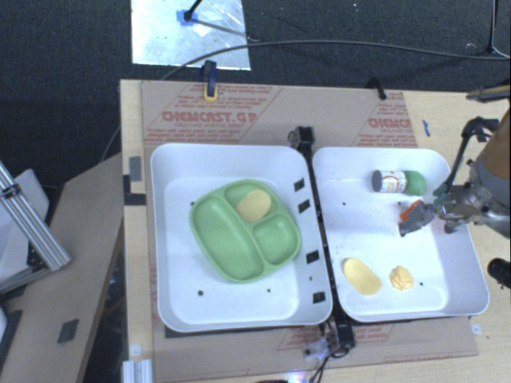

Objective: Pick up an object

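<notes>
Two shallow white bins lie side by side on the bench. In the left bin (172,214) rests a green divided plate (239,234), and a pale yellow round piece (255,205) sits in its upper compartment. In the right bin (459,246), near the upper wall, lies a small bottle (398,182) on its side, with a grey cap toward the left, a white label and a green end. At the lower part of this bin lie a flat yellow piece (362,276) and, just to its right, a smaller yellow lump (402,278); the two are near but apart. The arm enters from the right edge of the frame, and the gripper (412,216) is over the middle right of the right bin, below the bottle. Something orange shows at its tip, but whether the hand is clenched, released or grasping it I cannot tell.
</notes>
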